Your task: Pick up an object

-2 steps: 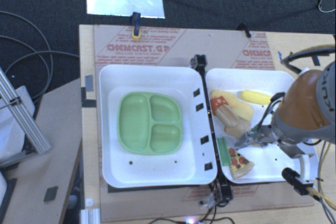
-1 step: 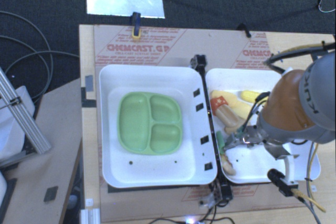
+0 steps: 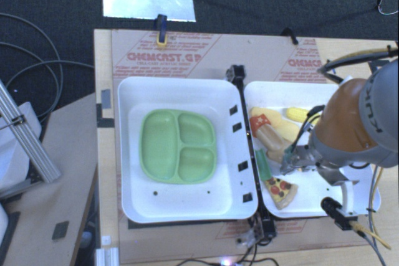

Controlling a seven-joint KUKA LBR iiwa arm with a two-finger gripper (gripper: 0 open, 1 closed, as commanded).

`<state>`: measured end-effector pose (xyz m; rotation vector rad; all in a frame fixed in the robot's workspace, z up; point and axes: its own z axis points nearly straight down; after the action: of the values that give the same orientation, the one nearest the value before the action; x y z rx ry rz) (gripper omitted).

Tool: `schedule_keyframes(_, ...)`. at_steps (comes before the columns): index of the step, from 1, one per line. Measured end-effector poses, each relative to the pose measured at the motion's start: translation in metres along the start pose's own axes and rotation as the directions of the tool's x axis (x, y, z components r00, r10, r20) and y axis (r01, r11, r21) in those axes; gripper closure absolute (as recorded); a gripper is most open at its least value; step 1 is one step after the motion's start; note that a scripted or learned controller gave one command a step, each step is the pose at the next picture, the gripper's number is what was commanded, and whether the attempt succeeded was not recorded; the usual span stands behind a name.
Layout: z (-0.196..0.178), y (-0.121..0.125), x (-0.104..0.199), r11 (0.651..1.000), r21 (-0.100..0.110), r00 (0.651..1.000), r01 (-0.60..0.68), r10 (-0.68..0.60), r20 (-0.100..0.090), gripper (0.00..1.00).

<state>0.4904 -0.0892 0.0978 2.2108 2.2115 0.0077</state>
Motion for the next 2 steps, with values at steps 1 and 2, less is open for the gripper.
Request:
schedule_keyframes(1, -0.0920, 0.0857, 0.0430, 1.000, -0.003, 1.000, 0.012, -0.012, -0.007, 1.00)
schedule_keyframes(2, -0.0859, 0.0799, 0.0393, 1.000, 0.012, 1.000, 0.004, -0.004, -0.007, 0.00)
